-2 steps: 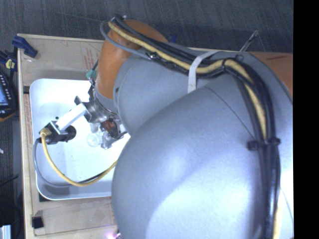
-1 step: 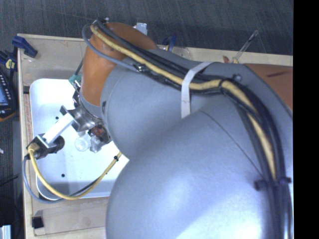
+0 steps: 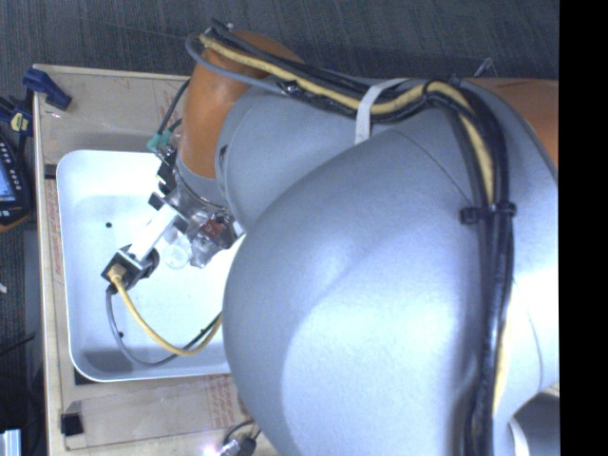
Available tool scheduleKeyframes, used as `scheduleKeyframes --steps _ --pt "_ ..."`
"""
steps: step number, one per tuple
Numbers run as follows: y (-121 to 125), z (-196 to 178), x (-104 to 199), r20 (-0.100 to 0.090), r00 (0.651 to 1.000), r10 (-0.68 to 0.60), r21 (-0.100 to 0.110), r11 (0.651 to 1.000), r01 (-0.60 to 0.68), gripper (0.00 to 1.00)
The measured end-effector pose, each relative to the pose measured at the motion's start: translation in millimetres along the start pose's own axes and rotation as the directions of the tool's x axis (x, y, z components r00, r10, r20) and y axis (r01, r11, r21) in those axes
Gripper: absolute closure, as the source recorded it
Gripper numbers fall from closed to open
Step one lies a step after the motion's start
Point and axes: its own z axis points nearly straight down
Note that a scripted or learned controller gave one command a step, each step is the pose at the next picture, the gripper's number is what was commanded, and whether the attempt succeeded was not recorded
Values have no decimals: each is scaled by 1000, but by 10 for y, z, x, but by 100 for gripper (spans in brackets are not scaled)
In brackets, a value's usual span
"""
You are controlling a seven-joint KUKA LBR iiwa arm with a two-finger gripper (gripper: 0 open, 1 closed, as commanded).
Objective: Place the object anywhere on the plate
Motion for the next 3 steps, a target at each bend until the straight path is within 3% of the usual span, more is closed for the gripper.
scheduleKeyframes --steps 1,2,3 --pt "317 249 1 2 986 167 3 986 -167 100" --pt "939 1231 392 -2 979 202 0 979 -202 100" --pt "744 1209 938 -8 994 107 -3 994 -107 100"
